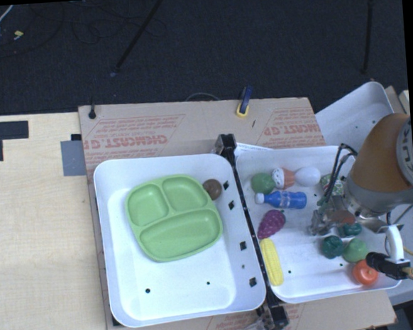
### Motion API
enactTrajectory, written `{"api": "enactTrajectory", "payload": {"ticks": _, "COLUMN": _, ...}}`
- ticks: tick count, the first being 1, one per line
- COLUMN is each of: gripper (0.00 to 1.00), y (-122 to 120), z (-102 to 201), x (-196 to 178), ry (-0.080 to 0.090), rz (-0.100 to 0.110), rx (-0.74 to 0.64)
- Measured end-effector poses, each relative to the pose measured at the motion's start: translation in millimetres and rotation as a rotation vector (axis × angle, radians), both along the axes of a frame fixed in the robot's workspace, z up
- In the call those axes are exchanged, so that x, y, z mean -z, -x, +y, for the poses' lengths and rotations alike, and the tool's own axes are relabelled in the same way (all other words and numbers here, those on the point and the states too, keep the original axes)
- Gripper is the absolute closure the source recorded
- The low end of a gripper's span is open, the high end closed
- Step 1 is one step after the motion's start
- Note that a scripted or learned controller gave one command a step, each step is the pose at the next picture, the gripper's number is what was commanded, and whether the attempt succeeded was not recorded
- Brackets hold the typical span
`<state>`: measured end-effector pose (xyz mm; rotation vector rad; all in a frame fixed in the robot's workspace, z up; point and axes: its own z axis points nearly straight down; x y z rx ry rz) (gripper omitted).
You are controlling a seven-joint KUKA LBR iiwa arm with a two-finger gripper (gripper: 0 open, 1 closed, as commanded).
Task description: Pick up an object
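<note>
**Caller:** Where are you now?

**Me:** My gripper (329, 218) is down low in the right bin (302, 288), at the right of the frame, above the dark green toy (332, 246) and the lighter green one (355, 251). Whether it's open or closed, I cannot tell; the wrist covers it, and I see nothing held.

**Caller:** So which step?

**Me:** The reach-and-grasp, I'd judge. Nothing is lifted yet.

**Caller:** Other candidates?

**Me:** Blue bottle (286, 200), purple grapes (271, 223) and yellow corn (272, 261) lie further left in that bin. The orange piece (365, 274) sits lower right. The green divided plate (173, 217) is over in the left bin (124, 288).

**Caller:** What's next?

**Me:** Probably settle squarely on one toy, close firmly, then lift straight up without nudging neighbours.
</note>
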<state>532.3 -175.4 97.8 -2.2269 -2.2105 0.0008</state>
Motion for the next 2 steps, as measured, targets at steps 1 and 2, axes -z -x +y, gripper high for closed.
{"api": "enactTrajectory", "payload": {"ticks": 1, "gripper": 1.00, "y": -7.4, "z": 7.3, "x": -54.9, "ry": 0.003, "rz": -0.006, "rx": -0.008}}
{"api": "enactTrajectory", "payload": {"ticks": 2, "gripper": 1.00, "y": -7.8, "z": 5.9, "x": -118.4, "ry": 0.003, "rz": -0.007, "rx": -0.008}}
